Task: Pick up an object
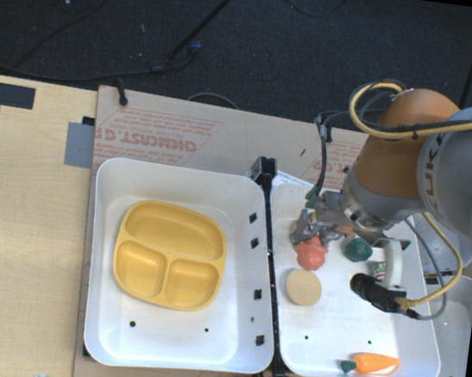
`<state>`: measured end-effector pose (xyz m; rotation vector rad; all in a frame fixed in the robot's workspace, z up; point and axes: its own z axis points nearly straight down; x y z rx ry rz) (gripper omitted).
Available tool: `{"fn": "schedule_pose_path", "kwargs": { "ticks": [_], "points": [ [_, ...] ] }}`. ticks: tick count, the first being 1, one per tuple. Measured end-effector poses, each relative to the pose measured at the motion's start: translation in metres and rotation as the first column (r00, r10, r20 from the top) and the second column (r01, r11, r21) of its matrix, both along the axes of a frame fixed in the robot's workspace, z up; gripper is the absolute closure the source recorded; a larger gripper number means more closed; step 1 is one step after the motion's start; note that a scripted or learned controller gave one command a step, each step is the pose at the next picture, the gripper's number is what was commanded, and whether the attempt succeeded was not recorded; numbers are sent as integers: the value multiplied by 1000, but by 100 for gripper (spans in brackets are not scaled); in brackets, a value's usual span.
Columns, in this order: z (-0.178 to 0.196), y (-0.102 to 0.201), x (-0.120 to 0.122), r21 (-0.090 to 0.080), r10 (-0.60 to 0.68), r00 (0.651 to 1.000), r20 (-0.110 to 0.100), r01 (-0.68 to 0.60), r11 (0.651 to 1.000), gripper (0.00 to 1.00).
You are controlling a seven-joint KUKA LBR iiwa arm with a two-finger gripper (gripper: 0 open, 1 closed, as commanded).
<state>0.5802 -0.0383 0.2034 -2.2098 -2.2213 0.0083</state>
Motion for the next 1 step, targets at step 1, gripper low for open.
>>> {"fn": "schedule_pose_path", "kwargs": {
  "ticks": [1],
  "points": [
    [12,56,-4,0,1,1000,2,-1,1000,100]
  ]
}}
